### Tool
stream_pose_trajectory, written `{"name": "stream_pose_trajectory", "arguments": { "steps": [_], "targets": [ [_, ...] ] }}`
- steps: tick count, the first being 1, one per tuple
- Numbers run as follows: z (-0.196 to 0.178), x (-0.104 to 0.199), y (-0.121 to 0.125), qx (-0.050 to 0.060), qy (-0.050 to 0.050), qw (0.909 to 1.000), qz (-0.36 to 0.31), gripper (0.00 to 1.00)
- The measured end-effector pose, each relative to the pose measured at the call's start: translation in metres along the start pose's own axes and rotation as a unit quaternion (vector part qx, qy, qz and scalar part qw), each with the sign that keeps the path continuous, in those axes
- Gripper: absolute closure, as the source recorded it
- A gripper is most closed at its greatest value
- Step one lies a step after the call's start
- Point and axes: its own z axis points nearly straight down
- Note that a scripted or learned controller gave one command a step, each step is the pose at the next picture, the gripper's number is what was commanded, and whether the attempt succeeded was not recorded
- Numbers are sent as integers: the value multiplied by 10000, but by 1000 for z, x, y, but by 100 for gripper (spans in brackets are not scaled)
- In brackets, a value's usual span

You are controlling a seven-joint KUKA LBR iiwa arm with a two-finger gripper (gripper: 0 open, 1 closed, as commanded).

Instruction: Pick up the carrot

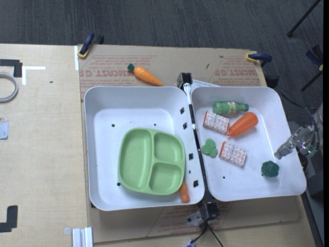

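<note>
Hovering at the right bin's right rim, our gripper is showing too little for us to tell its state. We are seeing the orange carrot with green top lying on the cardboard behind the left bin.

Green plate hides part of small carrot, seemingly.

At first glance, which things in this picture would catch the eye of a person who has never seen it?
Most likely the light green divided plate, lying large in the left bin. Next the orange things: a carrot on the cardboard behind the bins, a small orange piece by the plate's near edge, and an orange bottle in the right bin. The gripper hangs at that bin's right wall.
</note>
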Motion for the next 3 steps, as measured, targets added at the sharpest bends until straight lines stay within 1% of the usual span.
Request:
{"name": "stream_pose_trajectory", "arguments": {
  "steps": [1, 2, 3],
  "targets": [
    [111, 35, 29, 12, 17, 9793, 2025, 100],
    [-63, -9, -8, 7, 0, 9674, 2532, 100],
    [111, -11, -5, 11, 15, 9789, 2045, 100]
  ]
}}
